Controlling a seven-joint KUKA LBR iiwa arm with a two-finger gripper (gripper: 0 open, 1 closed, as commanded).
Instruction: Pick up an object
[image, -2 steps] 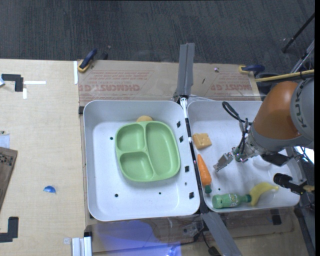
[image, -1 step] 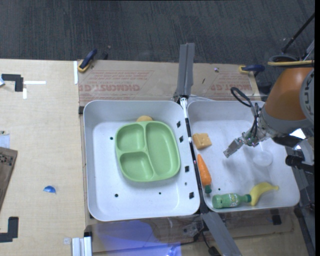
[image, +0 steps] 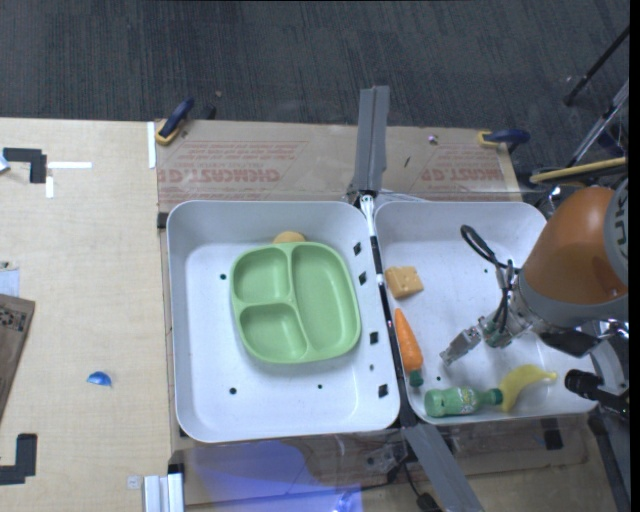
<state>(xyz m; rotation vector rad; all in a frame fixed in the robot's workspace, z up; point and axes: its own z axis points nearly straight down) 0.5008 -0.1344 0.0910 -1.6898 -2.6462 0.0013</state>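
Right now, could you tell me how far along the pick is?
Nothing looks lifted yet. The gripper is down in the right bin, over bare floor between the carrot and the banana, with nothing between its fingers. Still left: closing on an object and raising it.

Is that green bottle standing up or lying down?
Lying down. The bottle rests on its side on the right bin's floor, cap toward the banana.
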